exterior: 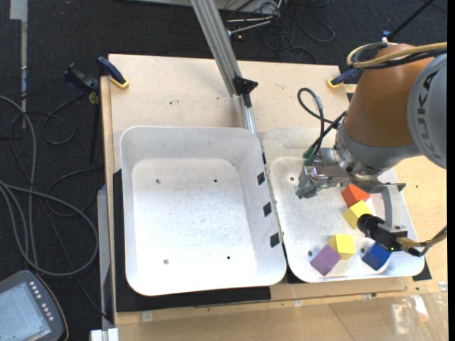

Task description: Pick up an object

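Over the right bin (284, 163) the arm (398, 112) is leaning in from the right, its orange band bulging large above the wrist, and the gripper (310, 185) hangs low near that bin's upper middle, over bare white floor. Whether the jaws are open or closed, I cannot tell from this angle; the metal at the tip is a grey tangle, and nothing can be seen between the fingers. Down toward the bin's near right side sit the blocks: an orange block (353, 193) right by the wrist, a yellow block (357, 212) touching it just below, then a smaller yellow cube (344, 244) nearer the front, with a purple block (325, 260) beside it on the left and a blue block (376, 256) off to its right by the rim. All 5 lie apart from the gripper tip, the orange one nearest. A black cable (313, 109) loops up behind the wrist. On the left, the other white bin (142, 148) sits flush against its neighbour, both on the pale bench (170, 84), with a grey metal pole (217, 34) slanting down to the seam between the 2 bins.
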Robot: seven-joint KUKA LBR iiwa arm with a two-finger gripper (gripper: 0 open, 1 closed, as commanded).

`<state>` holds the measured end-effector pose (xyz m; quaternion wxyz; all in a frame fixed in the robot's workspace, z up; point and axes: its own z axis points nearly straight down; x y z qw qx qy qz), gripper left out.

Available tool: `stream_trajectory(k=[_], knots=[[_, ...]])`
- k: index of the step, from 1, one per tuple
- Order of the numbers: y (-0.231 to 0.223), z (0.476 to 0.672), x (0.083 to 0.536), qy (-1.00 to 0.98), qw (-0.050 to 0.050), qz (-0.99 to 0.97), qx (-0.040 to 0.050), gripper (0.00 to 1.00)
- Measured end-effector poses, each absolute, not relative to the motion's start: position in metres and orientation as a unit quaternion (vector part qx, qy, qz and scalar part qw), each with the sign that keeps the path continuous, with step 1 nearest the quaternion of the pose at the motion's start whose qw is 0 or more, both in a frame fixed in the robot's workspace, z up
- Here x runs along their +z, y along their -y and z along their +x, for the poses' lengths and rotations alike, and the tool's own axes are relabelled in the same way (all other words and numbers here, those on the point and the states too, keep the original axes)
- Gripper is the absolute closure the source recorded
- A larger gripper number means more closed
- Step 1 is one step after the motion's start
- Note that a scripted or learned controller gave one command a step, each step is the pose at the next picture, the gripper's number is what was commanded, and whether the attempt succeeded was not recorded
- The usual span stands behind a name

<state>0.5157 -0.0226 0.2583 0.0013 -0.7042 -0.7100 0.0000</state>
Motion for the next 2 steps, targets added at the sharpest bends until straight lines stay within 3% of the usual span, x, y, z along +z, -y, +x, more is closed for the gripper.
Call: stream_trajectory(k=[2], knots=[[-0.081,0.532,0.228,0.710,0.001,-0.705,0.0002,1.00]])
